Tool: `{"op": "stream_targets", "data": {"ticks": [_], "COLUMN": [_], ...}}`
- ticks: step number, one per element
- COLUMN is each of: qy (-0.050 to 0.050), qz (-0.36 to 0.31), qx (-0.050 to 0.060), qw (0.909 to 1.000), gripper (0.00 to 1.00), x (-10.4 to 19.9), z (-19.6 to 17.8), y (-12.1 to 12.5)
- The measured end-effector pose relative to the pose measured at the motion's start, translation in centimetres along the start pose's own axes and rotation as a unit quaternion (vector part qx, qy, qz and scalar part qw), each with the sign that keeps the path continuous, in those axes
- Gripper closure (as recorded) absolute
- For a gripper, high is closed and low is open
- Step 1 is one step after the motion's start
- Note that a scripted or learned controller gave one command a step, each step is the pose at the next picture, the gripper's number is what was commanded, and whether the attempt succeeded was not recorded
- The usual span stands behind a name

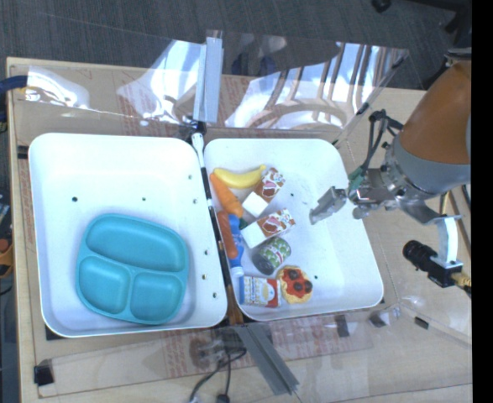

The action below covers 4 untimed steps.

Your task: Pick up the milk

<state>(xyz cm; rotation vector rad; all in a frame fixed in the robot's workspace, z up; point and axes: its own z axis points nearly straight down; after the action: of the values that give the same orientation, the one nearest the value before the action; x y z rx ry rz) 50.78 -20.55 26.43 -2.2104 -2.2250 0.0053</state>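
- The gripper [325, 206] hung over the right part of the right bin [347, 263], reaching in from the right; whether it was open or closed could not be told, and nothing showed in its hold.
- The milk [257, 290], a small carton with blue and red print, lay on its side at the near edge of the right bin, well apart from the gripper and to its near left.
- It was touching a pizza piece [296, 284] on its right, and a green-labelled can [270, 254] sat just beyond it, so an approach probably had little room on those sides.
- The other items, a banana [236, 177], a carrot [227, 200] and some small packets, were crowded along the bin's left wall, likely just where they had tumbled.
- The left bin [53, 225] held a blue divided plate [133, 267], away from the task.
- The pick appeared not yet begun.
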Motion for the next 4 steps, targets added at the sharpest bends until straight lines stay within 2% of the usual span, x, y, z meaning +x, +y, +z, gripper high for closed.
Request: {"op": "stream_targets", "data": {"ticks": [1, 2, 3, 4], "qy": [0.000, 0.001, -0.015, -0.022], "qz": [-0.003, 0.070, 0.204, 0.111], "qx": [0.000, 0.000, -0.023, -0.029], "qw": [1.0000, 0.9975, 0.9786, 0.9931], "gripper": [0.00, 0.00, 0.00, 0.00], "x": [-0.1, 4.7, 9.0, 8.5], "z": [10.8, 17.4, 16.1, 16.1], "y": [7.9, 10.8, 5.6, -2.2]}}
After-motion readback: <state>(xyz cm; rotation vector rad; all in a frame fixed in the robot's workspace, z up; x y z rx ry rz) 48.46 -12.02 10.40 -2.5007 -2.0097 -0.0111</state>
